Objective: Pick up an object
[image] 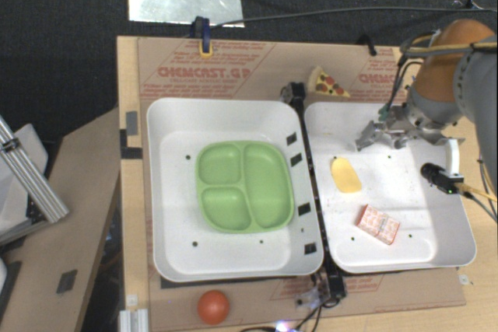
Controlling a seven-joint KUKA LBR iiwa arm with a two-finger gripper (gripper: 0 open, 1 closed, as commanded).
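The fingers hang spread open and hold nothing, over the upper part of the right bin; the yellow piece lies on the bin floor below and to the left of them in the view, its long axis running roughly up-and-down, slightly tilted. The pink block lies farther down, so the yellow piece looks the nearer pick.

Green tray, yellow obj, pink-patterned pkt, orange ball, white bins.

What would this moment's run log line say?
tool: above right bin, holding nothing | yellow piece: on bin floor | pink block: on bin floor | green tray: left bin
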